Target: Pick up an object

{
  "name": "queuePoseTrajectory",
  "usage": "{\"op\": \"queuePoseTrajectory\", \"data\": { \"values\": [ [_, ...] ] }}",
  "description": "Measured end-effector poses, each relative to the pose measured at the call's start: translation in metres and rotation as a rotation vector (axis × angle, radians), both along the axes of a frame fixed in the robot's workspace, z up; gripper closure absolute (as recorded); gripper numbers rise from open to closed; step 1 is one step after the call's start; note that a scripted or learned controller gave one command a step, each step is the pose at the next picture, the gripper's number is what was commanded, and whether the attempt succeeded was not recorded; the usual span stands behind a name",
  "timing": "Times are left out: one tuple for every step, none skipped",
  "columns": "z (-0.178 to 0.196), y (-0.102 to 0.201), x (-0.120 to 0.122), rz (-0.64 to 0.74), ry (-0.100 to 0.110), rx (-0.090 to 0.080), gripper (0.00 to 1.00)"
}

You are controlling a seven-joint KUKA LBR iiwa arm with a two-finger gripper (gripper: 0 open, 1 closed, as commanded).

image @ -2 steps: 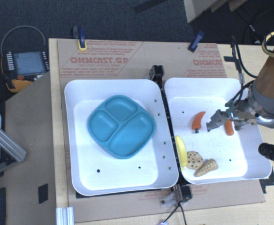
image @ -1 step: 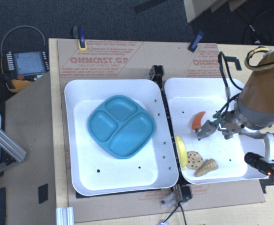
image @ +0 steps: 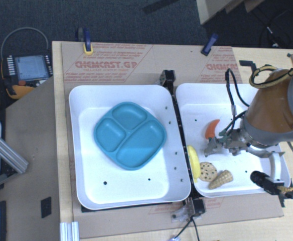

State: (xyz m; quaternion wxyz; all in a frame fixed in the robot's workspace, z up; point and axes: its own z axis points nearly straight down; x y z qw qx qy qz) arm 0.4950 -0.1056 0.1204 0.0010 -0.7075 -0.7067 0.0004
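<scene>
I am looking down on the bench point(image: 136, 59), a tan board printed with red lettering. Two white bins are sitting directly on it, touching at the middle: the left bin point(image: 86, 185) toward nine o'clock, the right bin point(image: 196, 97) toward three. Two clamps point(image: 88, 40) are gripping its twelve o'clock edge.

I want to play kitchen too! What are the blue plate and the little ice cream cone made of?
The blue plate looks like moulded plastic: one even colour, smooth rounded dividers, a soft matte sheen. The ice cream cone is probably toy plastic too, tan with a ridged, waffle-like surface, though it is too small here to be sure. Both lie in white bins that look like glossy plastic.
</scene>
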Motion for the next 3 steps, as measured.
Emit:
{"op": "queuePoseTrajectory", "data": {
  "values": [
    [-0.038, 0.001, 0.000, 0.000, 0.002, 0.001, 0.00],
    [-0.025, 0.001, 0.001, 0.000, -0.003, 0.000, 1.00],
    [0.019, 0.007, 0.003, 0.002, -0.007, -0.002, 1.00]
  ]
}}
